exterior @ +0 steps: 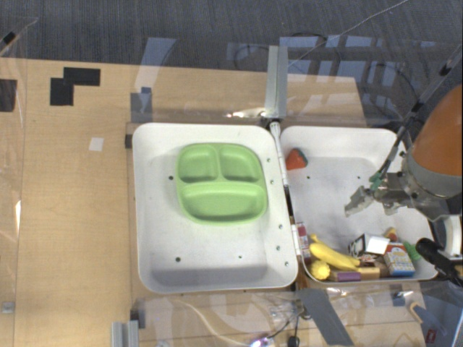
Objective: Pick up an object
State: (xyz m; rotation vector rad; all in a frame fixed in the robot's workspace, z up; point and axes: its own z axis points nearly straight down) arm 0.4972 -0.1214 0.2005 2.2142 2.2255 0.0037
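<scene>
— Two white bins sit side by side on the bench [65,215]. What lies in the left bin [155,266]?

— One green divided plate [221,181], flat, a little toward twelve o'clock of that bin's middle.

— And the right bin [340,150]?

— An orange-red object [296,159] rests near its ten o'clock corner, well apart from everything else. Along the six o'clock wall a heap is crowded together: a banana [331,255], a small yellow piece [320,271] just beside it, a brown bar [359,272] and a small box [398,260] toward five o'clock.

— Where is the arm [441,147]?

— It comes in from three o'clock, orange band showing. The pincer [359,201] hangs over the bin's middle, above bare floor, between the orange-red object and the heap.

— Open or closed?

— Its fingers look spread apart, with nothing between them, though the tips are small and blurred.
</scene>
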